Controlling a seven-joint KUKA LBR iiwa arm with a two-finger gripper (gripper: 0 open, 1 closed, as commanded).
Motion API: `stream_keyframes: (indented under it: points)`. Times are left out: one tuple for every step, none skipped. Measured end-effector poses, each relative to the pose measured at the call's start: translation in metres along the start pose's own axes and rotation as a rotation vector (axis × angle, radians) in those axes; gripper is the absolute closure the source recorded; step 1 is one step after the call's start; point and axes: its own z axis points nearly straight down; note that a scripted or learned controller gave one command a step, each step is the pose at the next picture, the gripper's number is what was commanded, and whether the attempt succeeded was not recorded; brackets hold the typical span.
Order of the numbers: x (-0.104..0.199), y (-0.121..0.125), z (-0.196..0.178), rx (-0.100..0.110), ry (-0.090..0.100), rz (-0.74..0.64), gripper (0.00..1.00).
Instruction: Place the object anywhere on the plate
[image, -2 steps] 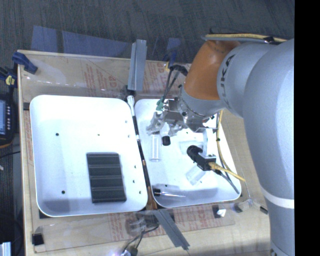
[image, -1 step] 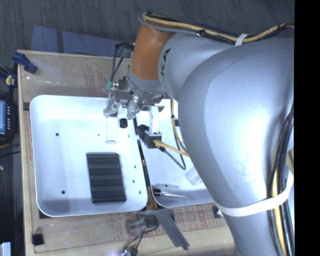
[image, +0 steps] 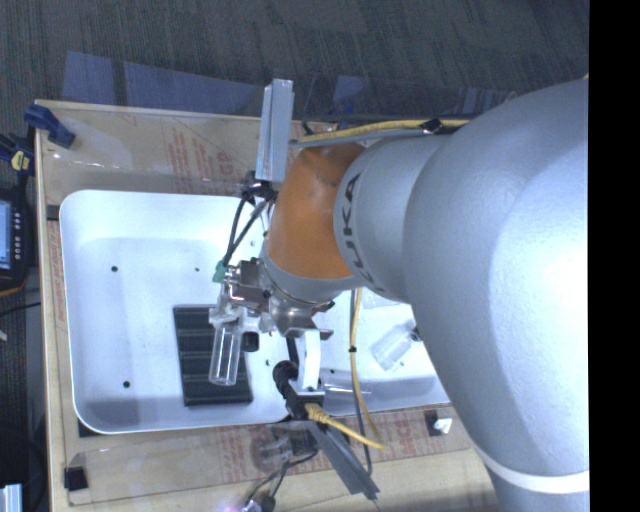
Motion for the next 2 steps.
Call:
stream_keyframes:
  points:
    - [-0.029,0.043,-0.086,-0.006,0.001,-0.267,1.0]
    - [0.019,-0.027,0.001,-0.001,0.0,-0.684,1.0]
